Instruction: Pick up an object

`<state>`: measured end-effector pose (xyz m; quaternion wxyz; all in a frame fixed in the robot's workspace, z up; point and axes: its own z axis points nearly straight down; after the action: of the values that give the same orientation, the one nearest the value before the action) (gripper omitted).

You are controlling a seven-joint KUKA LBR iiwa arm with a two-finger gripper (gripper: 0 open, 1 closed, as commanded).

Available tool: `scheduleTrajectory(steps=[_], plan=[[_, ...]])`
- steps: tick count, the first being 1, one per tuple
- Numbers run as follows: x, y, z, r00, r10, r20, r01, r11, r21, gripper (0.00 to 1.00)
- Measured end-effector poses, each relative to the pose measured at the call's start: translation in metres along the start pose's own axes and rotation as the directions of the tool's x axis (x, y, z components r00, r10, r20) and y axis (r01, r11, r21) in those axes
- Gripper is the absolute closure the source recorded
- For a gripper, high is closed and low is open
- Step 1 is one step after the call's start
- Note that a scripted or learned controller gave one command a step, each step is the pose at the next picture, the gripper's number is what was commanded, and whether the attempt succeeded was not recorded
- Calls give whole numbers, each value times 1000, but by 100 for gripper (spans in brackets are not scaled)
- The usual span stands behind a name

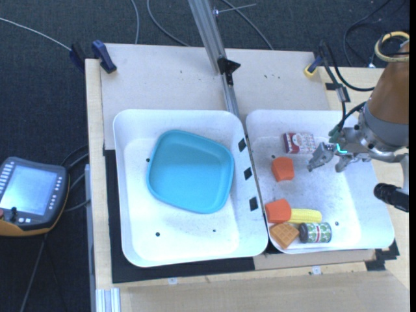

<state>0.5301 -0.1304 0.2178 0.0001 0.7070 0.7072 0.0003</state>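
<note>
My gripper hangs over the right bin, its two fingers spread open with nothing between them. Left of it lie a red-and-white carton and an orange block. Along the bin's front edge sit a red-orange piece, a yellow corn cob, a tan waffle-like piece and a small dark can. The gripper is above and right of the orange block and touches none of these.
The left bin holds a turquoise plate. A metal pole slants down to the divide between the bins. A handheld pendant lies off the bench at the left. Clamps sit at the board's far corners.
</note>
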Motion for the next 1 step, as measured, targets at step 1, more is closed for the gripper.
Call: scheduleTrajectory(steps=[1], plan=[[0, 0, 0, 1000, 0, 0, 0, 1000, 0, 0]])
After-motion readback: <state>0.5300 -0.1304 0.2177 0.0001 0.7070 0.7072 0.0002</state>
